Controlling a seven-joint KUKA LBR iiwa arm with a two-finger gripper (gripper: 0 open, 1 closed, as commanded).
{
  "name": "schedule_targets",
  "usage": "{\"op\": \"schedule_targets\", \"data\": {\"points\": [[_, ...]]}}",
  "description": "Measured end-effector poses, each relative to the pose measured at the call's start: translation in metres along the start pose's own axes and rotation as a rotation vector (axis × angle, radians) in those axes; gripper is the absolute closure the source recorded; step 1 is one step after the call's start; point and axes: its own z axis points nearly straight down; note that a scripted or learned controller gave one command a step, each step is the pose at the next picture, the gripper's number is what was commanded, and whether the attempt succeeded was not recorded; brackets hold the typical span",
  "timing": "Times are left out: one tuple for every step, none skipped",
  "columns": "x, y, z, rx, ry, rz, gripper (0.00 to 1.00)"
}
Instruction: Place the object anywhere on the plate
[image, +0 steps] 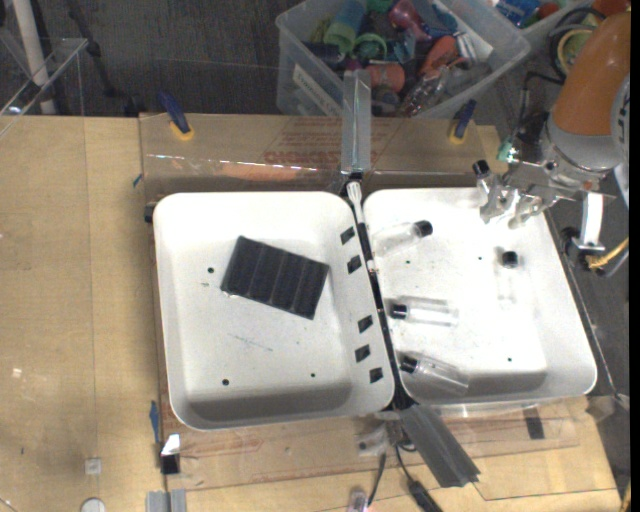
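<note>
A dark ribbed rectangular plate (275, 277) lies flat in the left bin (190, 390), slightly turned. Several clear vials with black caps lie in the right bin (560, 350): one near the back left (408, 232), one by the divider (425, 314), one at the front left (432, 371), and one toward the right (507, 268). My gripper (505, 210) hangs over the back right corner of the right bin, above and behind the right-hand vial. Its fingers (487, 211) stand apart with nothing between them.
A metal divider with black clips (362, 290) runs between the bins. Behind the bench stands a clear tub of coloured toys (400, 45). Blue clamps (180, 125) hold the back edge. Cables and a bracket (440, 455) lie at the front.
</note>
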Motion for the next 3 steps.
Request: {"op": "schedule_targets", "data": {"points": [[0.030,-0.008,-0.062,-0.002,0.001,0.305,1.00],[0.034,-0.013,-0.053,0.005,0.001,0.546,1.00],[0.028,-0.031,-0.053,0.007,0.000,0.820,1.00]]}}
